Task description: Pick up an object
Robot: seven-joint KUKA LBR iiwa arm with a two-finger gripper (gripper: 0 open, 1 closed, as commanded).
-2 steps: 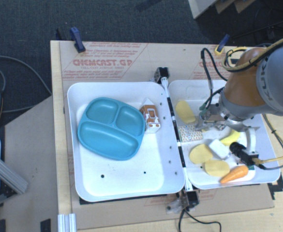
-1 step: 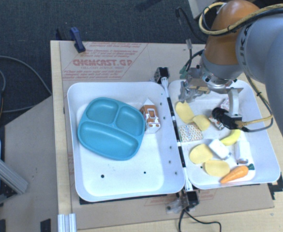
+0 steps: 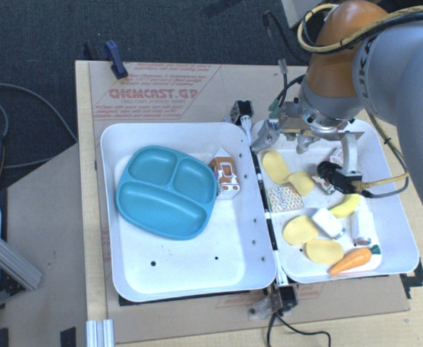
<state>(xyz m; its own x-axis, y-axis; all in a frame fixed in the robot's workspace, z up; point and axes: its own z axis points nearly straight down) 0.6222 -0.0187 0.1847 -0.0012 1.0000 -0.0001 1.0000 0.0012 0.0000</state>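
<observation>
Bench (image 3: 160, 96) of pale board fills most of what I can see, and the two white bins sit on it side by side, touching along their inner rims. From the right comes the grey arm (image 3: 406, 56), big and close, its orange band (image 3: 341, 49) bulging above the wrist, with the gripper (image 3: 319, 132) down over the far end of the right bin (image 3: 395, 223); from where I stand I cannot tell how its jaws are set, or whether anything is in them. The left bin (image 3: 189, 266) holds a blue divided plate (image 3: 166, 191), lying flat toward the far left, and just beside the plate's right edge a small orange and white carton (image 3: 225, 176). The right bin is crowded with toy food: several yellow pieces (image 3: 275, 166) strung from near the gripper toward the near end, a small waffle-patterned square (image 3: 284, 198) against the inner wall, a banana (image 3: 345, 206), a white block (image 3: 328, 223) touching it, and an orange carrot (image 3: 351, 260) at the near rim.
</observation>
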